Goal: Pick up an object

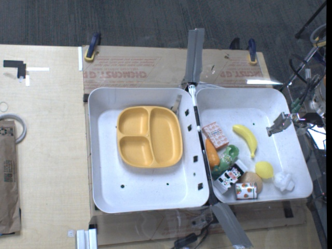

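Note:
The right bin (259,104) holds several small items. Near its middle lies a yellow banana (246,139), and a lemon (264,169) sits toward the front. Along the left wall are a red and white box (215,135), an orange carrot (211,153) and a green vegetable (227,156). A black and white carton (231,176), a brownish round item (252,179) and a small printed can (246,191) crowd the front. My gripper (279,124) hangs over the bin's right side, right of the banana and apart from every item.
A yellow divided plate (150,137) lies in the left bin (104,191). A white crumpled piece (284,181) sits in the right bin's front right corner. Cables and the arm's body stand at the right edge (311,108). A grey divider post (195,56) rises between the bins.

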